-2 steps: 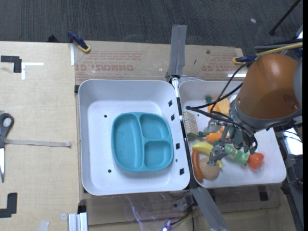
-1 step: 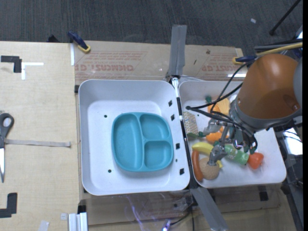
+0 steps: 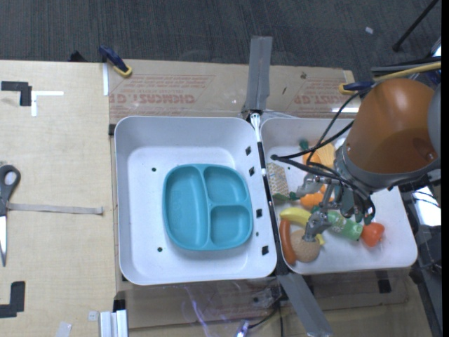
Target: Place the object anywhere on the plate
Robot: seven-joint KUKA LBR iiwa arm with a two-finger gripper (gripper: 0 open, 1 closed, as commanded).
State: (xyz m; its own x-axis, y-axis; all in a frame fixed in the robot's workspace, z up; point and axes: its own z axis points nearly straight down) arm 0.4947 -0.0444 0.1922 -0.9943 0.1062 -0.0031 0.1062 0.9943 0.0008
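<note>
Orange-banded arm low over the toy food in the right bin (image 3: 400, 255).
Nearest, a tan round piece (image 3: 304, 250) and red sausage (image 3: 286, 241) lie beside the gripper (image 3: 319, 223); its grip state cannot be told, cables hiding it. Yellow banana (image 3: 295, 216), long axis pointing left toward the teal plate (image 3: 208, 206), lies just left of the gripper. Farther, the arm hides other food.

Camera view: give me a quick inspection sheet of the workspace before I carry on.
Surface: two shallow white bins side by side on a cardboard-covered bench.
Job's things: teal three-compartment plastic plate in the left bin, nothing on it; toy food pile in the right bin.
Clutter: scissors at the far left.
Tool: tool low over the pile; grip unclear.
Cables: yellow and black cables by the arm.
Surroundings: dark carpet.
</note>
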